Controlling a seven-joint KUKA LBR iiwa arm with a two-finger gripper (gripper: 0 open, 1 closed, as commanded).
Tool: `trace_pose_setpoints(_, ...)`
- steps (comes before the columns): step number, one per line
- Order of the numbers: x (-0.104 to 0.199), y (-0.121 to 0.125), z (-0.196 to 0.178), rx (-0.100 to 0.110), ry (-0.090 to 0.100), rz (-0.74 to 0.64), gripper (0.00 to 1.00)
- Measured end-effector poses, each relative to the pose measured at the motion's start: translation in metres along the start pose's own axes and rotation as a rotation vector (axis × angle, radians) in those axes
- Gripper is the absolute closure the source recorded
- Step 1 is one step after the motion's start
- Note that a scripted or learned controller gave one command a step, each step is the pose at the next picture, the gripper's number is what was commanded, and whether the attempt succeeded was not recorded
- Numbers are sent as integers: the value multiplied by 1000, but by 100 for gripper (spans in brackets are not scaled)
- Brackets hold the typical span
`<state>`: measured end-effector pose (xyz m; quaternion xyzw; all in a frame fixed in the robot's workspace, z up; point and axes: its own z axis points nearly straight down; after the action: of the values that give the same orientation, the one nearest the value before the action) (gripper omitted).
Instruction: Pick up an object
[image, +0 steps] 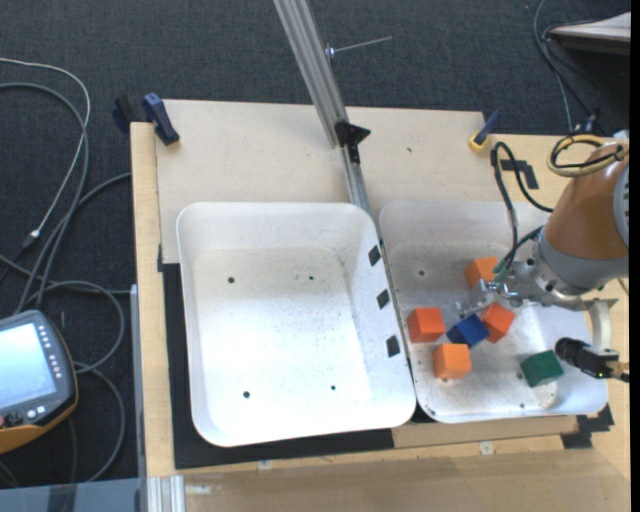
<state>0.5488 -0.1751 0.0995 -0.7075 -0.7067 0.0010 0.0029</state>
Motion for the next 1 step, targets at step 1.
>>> trace_pose_setpoints(1,-21,-46,0,-1,-1,3,0)
